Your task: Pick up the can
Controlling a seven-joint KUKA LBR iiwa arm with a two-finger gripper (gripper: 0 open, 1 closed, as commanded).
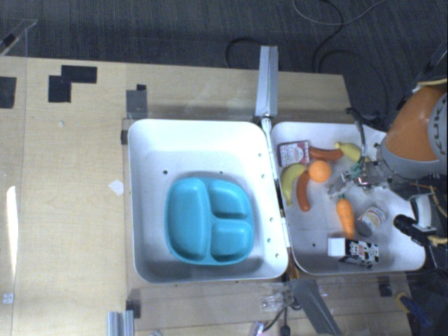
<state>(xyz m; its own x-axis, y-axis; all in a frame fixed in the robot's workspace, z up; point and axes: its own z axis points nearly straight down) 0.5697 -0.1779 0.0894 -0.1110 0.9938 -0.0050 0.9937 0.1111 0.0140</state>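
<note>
There's the grey arm with its orange band point(414, 128) reaching in over the right white bin point(392, 261). The left white bin point(150, 187) holds a sky-blue sectioned plastic tray point(208, 220). The two-finger gripper point(355, 176) hovers near a small orange ball point(319, 171); whether it's apart or together, I cannot tell. The small silver metal can point(370, 219) lies beside an orange carrot point(345, 217), untouched.

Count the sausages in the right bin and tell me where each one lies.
2. One sausage lies across the bin's far side, beside the small banana. The other lies just under the orange. The arm may hide more.
</note>
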